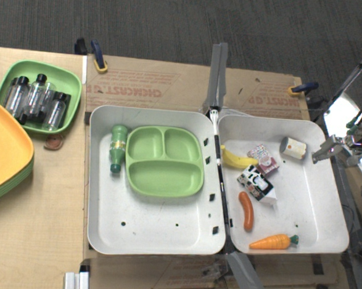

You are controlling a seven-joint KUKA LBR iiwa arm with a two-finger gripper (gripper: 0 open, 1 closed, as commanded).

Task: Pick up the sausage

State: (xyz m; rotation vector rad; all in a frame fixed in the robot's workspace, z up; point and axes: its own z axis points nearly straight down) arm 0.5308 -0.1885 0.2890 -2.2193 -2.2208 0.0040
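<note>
The sausage (246, 211) is a short red-orange link lying on the floor of the right bin (313, 205), in its near-left part. It runs roughly from far to near and nothing lies on top of it. Just beyond its far end sits a black-and-white packet (255, 181). An orange carrot (273, 242) with a green tip lies to its near right, a short gap away.
The right bin also holds a banana (237, 158), a pink packet (265, 158) and a white block (294, 148). In the left bin (102, 215) are a green divided plate (165, 161) and a green bottle (117, 147). A metal fixture (335, 148) overhangs the right bin's far-right rim.
</note>
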